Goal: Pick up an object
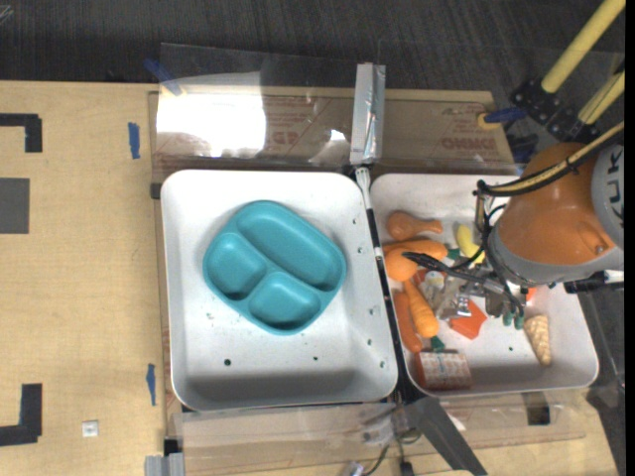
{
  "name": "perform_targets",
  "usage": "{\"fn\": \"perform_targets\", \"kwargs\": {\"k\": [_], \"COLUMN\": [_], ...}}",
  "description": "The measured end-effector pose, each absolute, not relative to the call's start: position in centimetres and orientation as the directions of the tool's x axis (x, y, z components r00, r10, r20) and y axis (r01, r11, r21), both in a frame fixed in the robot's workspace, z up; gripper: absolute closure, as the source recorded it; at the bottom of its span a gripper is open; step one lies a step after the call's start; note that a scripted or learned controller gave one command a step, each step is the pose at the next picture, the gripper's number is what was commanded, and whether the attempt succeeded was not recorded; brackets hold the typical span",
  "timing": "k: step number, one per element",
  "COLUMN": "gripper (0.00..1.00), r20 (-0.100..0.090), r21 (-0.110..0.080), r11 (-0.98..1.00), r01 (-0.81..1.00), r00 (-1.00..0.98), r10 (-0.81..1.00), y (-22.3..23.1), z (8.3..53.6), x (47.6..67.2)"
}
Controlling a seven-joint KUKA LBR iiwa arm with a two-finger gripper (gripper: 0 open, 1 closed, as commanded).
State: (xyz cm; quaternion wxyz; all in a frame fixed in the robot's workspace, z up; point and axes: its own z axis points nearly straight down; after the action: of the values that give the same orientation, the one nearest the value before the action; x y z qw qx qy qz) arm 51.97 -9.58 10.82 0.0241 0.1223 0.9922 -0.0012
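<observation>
The right bin (571, 370) holds a heap of toy food. An orange drumstick-shaped piece (411, 226) lies at its back left, a rounded orange piece (402, 262) in front of that, and a carrot (422, 311) toward the middle. A yellow piece (464, 238) sits by the arm, and a red piece (469, 322) lies near the centre. My gripper (452, 286) is down low in this bin, over the clutter between the carrot and the red piece. Its metal parts blend into the objects beneath, and I cannot tell whether anything is held.
The left bin (198, 365) carries a teal divided plate (274, 265). A tan ridged piece (538, 337) and a small printed box (444, 368) lie along the right bin's front. The orange-banded wrist (552, 216) covers the bin's back right. A metal divider (366, 112) stands behind the bins.
</observation>
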Motion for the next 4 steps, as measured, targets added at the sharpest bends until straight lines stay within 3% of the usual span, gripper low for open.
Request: {"fn": "perform_targets", "kwargs": {"k": [1, 2, 3, 4], "gripper": [1.0, 1.0, 1.0, 1.0], "r20": [-0.01, -0.012, -0.002, -0.01], "r21": [0.002, -0.001, 0.0, -0.006], "r11": [0.998, 0.992, 0.943, 0.949], "r01": [0.06, -0.128, -0.331, -0.314], "r00": [-0.998, -0.992, -0.943, -0.949], "r10": [0.06, -0.128, -0.331, -0.314], "y": [-2.0, -2.5, -5.5, -13.0], "z": [18.7, 26.0, 18.4, 22.7], "x": [48.2, 50.4, 50.3, 56.3]}}
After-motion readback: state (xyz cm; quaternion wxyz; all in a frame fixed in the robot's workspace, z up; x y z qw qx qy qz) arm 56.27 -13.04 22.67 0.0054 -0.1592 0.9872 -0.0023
